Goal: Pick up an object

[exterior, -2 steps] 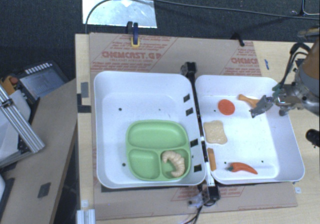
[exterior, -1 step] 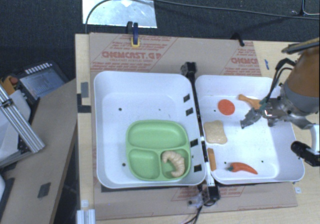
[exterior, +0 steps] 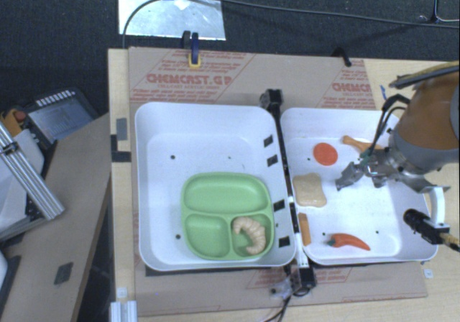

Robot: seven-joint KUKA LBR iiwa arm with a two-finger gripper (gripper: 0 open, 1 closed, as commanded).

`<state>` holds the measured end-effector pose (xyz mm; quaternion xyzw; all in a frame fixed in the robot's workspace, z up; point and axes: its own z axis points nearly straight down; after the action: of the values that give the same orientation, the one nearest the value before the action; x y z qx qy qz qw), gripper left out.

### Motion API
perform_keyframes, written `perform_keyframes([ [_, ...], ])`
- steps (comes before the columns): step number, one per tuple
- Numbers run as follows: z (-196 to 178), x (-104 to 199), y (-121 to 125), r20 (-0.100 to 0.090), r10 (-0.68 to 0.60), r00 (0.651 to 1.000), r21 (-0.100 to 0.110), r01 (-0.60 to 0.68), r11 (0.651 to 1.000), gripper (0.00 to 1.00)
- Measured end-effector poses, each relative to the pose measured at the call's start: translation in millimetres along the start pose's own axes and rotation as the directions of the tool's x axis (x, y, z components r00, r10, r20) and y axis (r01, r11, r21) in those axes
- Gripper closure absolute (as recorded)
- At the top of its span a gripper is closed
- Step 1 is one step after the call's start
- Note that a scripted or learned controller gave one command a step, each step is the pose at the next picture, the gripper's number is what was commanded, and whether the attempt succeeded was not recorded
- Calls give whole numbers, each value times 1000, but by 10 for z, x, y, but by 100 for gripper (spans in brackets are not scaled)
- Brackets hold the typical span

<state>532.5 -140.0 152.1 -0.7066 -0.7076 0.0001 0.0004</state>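
Note:
In the camera view my gripper (exterior: 348, 176) hangs over the middle of the right bin (exterior: 374, 259), reaching in from the right. It points left toward a beige bread slice (exterior: 310, 190), with a short gap between them. A round red slice (exterior: 325, 153) lies just up and left of the gripper. Behind it, partly covered by the wrist, sits a small orange piece (exterior: 353, 144). A red chili pepper (exterior: 350, 242) lies near the bin's front wall, and an orange stick (exterior: 304, 229) rests along its left wall. Nothing shows held in the gripper.
The left bin (exterior: 154, 169) holds a green divided plate (exterior: 215, 195) with a pale curled pastry (exterior: 249, 233) in its front right compartment. A black clip (exterior: 272, 98) sits where the bins meet at the back. Cardboard lies under both bins.

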Motion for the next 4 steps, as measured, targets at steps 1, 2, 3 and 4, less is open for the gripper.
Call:
perform_keyframes([
  [1, 552, 66, 80, -1, -2, 1000, 1, 2, 1000, 0],
  [2, 425, 57, 86, 1, 0, 1000, -3, 0, 1000, 100],
  [3, -14, 49, 155, 1, -2, 1000, -4, 2, 1000, 100],
  [4, -616, -38, 182, 3, -2, 1000, -7, 2, 1000, 100],
])
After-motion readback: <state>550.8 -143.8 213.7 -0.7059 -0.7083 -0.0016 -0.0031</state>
